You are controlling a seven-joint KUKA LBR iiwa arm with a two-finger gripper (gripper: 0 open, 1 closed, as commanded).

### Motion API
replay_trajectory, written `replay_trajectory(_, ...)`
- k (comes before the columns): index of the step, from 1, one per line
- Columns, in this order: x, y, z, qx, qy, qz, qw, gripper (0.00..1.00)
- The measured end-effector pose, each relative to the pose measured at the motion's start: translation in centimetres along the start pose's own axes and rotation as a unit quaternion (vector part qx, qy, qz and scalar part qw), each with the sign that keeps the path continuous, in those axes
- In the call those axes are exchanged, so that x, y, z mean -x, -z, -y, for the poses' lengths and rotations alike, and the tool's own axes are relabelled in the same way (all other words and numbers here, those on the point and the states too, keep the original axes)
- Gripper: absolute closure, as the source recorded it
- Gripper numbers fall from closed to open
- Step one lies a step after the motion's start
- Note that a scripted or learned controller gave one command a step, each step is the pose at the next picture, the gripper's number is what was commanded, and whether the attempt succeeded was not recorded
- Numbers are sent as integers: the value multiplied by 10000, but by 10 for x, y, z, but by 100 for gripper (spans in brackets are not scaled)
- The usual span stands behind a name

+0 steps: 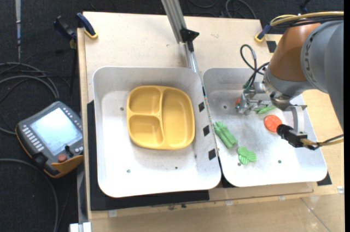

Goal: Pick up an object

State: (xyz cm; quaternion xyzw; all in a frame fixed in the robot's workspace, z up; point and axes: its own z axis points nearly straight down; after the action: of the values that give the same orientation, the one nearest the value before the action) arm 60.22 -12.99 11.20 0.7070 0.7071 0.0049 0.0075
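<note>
The candidate objects lie in the right bin [314, 168]. The nearest is an orange-red piece [272, 122], flat on the bin floor just right of and below the claw [247, 106]. A thin green piece [266, 109] lies between the two, just beside the claw tip, with its long axis running left to right at a slight tilt. Whether it touches the claw cannot be determined.

Two further green objects lie lower in the same bin. A long green piece [225, 134] lies near the divider, its long axis running from upper left to lower right, below and to the left of the claw. A shorter green leafy piece [246, 156] lies below the claw, well apart from it.

The claw hangs low over the upper middle of the right bin. Nothing is visible between its members. Their open or closed state cannot be told from this view.

Judgement: the shortest move is a short shift toward the right and down to the orange-red piece.

Obstructions: the grey wrist and a black cable fitting [291, 136] stand just right of the orange-red piece and crowd that side.

The left bin [109, 170] holds a yellow divided tray [161, 117]. Both bins rest on the table [136, 39].
</note>
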Motion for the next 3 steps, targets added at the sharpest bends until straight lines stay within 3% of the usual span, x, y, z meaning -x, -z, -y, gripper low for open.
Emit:
replay_trajectory(1, 2, 43, -3, -66, 8, -13, 10000, 100)
replay_trajectory(3, 2, 130, -11, -56, 16, -10, 10000, 100)
